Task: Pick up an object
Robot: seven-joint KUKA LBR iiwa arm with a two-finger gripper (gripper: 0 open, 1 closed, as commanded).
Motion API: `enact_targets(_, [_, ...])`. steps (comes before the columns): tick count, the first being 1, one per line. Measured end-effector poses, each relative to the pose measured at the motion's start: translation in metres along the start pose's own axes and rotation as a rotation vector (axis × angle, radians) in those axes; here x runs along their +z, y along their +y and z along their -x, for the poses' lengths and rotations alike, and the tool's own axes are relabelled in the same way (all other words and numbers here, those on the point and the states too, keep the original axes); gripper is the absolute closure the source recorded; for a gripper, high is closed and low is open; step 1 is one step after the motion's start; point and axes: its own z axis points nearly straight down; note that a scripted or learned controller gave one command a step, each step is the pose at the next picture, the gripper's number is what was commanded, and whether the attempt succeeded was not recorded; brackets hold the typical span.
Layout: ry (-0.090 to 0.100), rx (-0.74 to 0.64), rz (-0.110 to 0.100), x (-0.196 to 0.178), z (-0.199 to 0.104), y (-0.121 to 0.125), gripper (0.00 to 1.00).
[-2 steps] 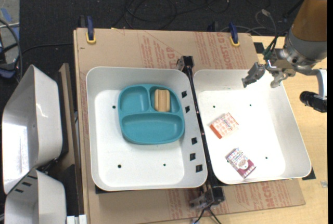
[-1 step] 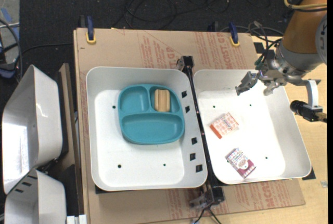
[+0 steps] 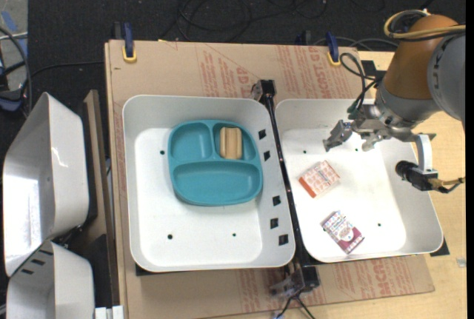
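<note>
On the worktop [image 3: 185, 66] the left bin [image 3: 148, 236] holds a teal divided tray [image 3: 211, 177], and in the tray's upper right compartment lies a small tan block [image 3: 231, 143]. In the right bin [image 3: 415, 225] two flat packets lie on the white floor: an orange and white packet [image 3: 319, 178] near the middle, and a purple and white packet [image 3: 342, 231] nearer the front edge. They are apart from each other.

The tool [image 3: 346, 132] hovers over the back part of the right bin, up and to the right of the orange and white packet. Its fingers are spread apart and nothing is between them.

The step in hand seems to be the approach, before any grasp. The nearest candidate is probably the orange and white packet. The next move would call for the tool to shift toward the front left until it is above this packet, then descend with one finger on each side of it. Since the packet lies flat, the fingers must probably go almost to the bin floor.
</note>
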Motion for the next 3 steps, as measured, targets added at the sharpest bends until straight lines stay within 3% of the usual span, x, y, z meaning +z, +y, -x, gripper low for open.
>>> enact_targets(1, [-0.002,-0.001,0.009,-0.015,0.0,0.002,1.0])
enact_targets(2, [-0.004,-0.005,0.014,-0.078,0.002,0.008,1.0])
enact_targets(3, [-0.003,-0.006,0.013,-0.118,0.002,0.009,1.0])
